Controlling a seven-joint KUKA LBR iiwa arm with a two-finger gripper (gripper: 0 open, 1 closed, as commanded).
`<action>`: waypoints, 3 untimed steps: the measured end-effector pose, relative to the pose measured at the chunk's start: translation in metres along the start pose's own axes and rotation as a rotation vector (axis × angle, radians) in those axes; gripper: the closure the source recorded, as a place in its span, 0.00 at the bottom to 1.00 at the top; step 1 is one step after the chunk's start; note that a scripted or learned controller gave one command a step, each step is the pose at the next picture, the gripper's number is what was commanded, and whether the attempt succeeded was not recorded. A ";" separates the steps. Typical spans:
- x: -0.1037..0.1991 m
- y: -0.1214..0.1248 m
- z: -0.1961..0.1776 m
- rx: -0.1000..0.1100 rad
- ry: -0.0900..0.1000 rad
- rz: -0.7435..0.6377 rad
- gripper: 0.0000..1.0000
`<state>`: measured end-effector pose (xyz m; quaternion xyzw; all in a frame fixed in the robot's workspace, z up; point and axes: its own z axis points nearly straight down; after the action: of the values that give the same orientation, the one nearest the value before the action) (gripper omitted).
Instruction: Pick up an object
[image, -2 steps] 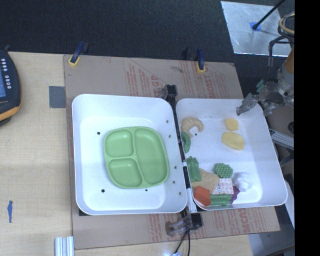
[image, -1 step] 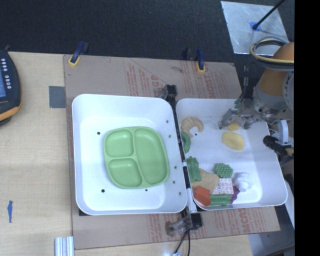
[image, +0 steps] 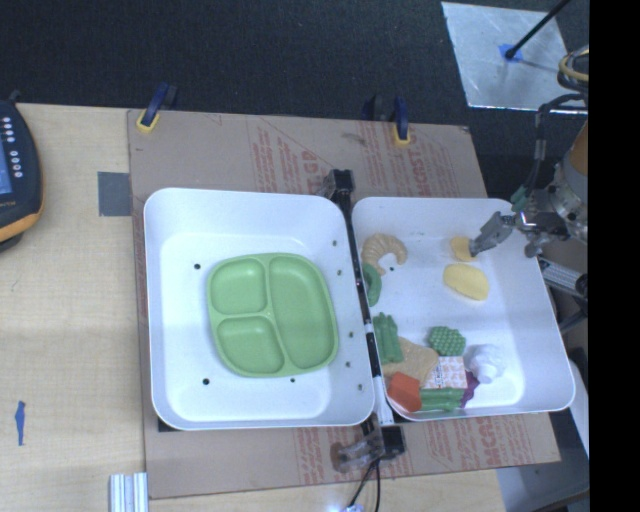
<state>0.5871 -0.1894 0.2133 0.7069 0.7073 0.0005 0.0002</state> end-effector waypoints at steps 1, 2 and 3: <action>-0.017 0.046 0.108 0.003 -0.003 -0.007 0.00; -0.022 0.037 0.100 0.005 0.000 -0.003 0.00; -0.022 0.070 0.121 0.000 -0.001 -0.005 0.00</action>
<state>0.6576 -0.2118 0.0924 0.7052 0.7091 -0.0001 0.0007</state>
